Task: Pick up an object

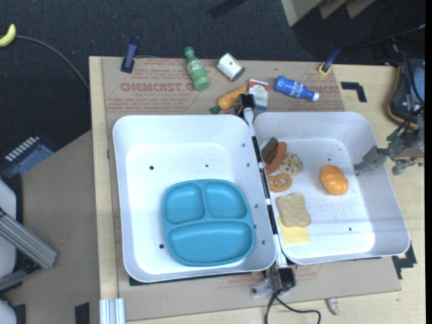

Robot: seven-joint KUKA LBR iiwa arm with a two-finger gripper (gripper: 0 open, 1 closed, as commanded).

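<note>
Two white bins sit side by side on the bench. The left bin [135,147] holds a blue divided plate [208,221] in the lower middle of the frame. The right bin [378,201] holds the play food: an orange [334,180] right of centre, a sausage [273,154] against the inner wall, a cookie [291,163] touching it, a pretzel [279,181] just below, then a slice of bread [294,209] overlapping a yellow cheese square [295,233].

The gripper [370,160] reaches in from the right edge of the frame and hangs over the right bin's rim, near the orange but apart from it. It is dark and small at this slant; I cannot tell how far the jaws stand apart, and nothing shows between them.

The orange looks the likeliest pick, being nearest and alone on bare floor. I would judge it light, hard plastic, smooth and rounded, so it may squirt out of a pinch or roll if nudged; taking it across its widest part, square from above, seems safest. The bread and cheese lie flat and thin, hard to get under. The sausage sits tight to the wall, leaving little room for a finger on that side.

Behind the bins, along the top of the board, lie a green bottle [197,70], a blue bottle [295,88], a can [230,66] and a small carton [258,93].
</note>
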